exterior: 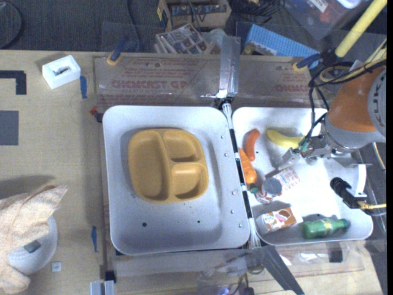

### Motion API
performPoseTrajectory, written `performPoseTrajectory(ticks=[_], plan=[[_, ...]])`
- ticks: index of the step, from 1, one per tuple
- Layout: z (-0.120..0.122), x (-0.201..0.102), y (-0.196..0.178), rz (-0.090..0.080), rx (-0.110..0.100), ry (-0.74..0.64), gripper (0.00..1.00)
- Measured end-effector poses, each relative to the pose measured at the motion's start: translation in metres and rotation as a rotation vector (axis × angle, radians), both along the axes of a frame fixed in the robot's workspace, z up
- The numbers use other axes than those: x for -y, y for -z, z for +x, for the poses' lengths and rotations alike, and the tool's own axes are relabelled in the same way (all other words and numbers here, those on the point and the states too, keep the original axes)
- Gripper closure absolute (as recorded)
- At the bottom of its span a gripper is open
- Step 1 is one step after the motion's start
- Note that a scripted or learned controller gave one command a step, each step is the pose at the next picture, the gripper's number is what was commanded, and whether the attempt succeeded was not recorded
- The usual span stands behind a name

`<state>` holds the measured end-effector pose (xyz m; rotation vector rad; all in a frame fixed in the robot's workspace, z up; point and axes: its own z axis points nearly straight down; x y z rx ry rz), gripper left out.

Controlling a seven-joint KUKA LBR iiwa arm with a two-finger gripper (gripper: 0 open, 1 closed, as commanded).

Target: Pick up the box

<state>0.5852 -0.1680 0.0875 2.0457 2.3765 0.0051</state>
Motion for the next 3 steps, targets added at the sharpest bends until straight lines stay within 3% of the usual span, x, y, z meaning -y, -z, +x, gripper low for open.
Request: performPoseTrajectory(ticks=[1, 2, 3], plan=[[-0.043, -0.052, -0.001, 0.002, 0.001, 0.076, 0.0], [-0.043, -0.05, -0.011, 0.002, 0.004, 0.082, 1.0], [-0.058, -0.074, -0.135, 0.001, -0.006, 0.115, 1.0]])
